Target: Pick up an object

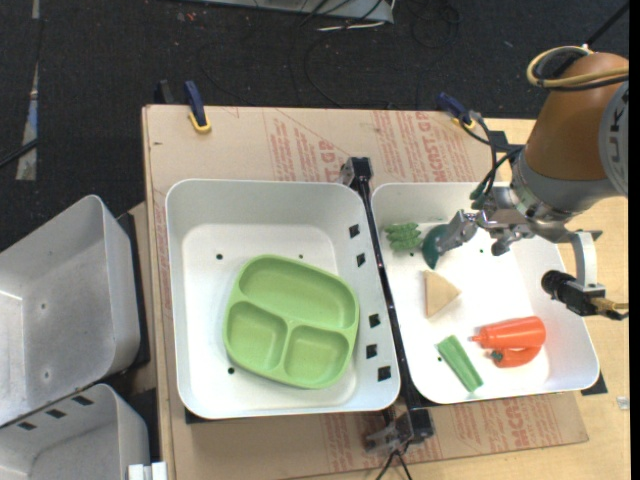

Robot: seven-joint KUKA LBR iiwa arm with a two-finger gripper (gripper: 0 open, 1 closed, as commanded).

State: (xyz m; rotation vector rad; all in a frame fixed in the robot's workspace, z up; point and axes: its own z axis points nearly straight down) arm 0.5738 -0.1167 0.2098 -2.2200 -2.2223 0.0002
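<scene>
the left bin held a green divided tray. the right bin held a green leafy toy, a tan wedge, a green stick and an orange bottle. the gripper hung over the right bin's far side, beside the leafy toy.

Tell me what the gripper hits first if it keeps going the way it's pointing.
Probably the dark teal piece, right at the tip of the gripper, which points toward the view's left. Past it lies the green broccoli, then the bin wall. Height above the floor is unclear from this angle.
</scene>
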